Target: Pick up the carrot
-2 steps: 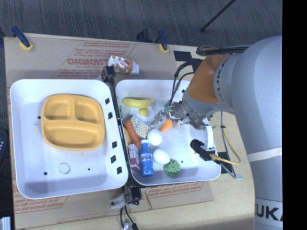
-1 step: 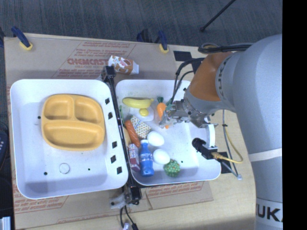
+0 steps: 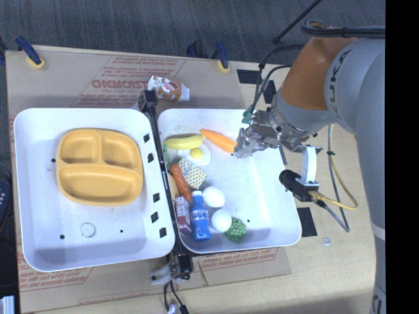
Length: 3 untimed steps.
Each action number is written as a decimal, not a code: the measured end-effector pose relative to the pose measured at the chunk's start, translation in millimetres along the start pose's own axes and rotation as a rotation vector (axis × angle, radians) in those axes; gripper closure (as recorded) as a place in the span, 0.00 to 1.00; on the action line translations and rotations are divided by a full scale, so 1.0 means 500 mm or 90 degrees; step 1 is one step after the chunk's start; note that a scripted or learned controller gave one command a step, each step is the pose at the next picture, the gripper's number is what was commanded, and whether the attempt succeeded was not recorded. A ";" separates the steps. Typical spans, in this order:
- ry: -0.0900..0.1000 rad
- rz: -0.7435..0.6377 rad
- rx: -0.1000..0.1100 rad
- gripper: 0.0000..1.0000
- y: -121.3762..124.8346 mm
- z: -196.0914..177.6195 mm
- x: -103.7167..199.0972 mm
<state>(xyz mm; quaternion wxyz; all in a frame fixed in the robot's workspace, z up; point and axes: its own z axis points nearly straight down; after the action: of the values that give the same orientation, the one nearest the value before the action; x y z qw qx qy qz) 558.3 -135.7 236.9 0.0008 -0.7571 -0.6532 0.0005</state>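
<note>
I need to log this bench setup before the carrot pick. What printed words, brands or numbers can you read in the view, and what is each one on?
"CHEMCAST": red print on the cardboard sheet behind the left bin.
Red print on the cardboard's front edge: too small to read.
Label on the blue bottle: blurred.
Small wrapped packet behind the bins: not legible.
Dark lettering on the grey arm: unreadable.

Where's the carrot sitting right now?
In the camera view, the carrot lies in the right bin, near its far edge, just right of the banana, with the claw at its right end.
</note>
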 end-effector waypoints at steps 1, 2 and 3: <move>0.000 0.190 0.004 1.00 -0.042 0.263 0.063; 0.000 0.069 0.000 1.00 -0.107 -0.173 0.065; 0.000 -0.064 0.001 1.00 -0.155 -0.179 -0.072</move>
<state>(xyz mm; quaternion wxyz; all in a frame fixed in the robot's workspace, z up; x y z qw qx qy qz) 476.4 -159.8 326.5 0.0014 -0.7234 -0.6904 0.0005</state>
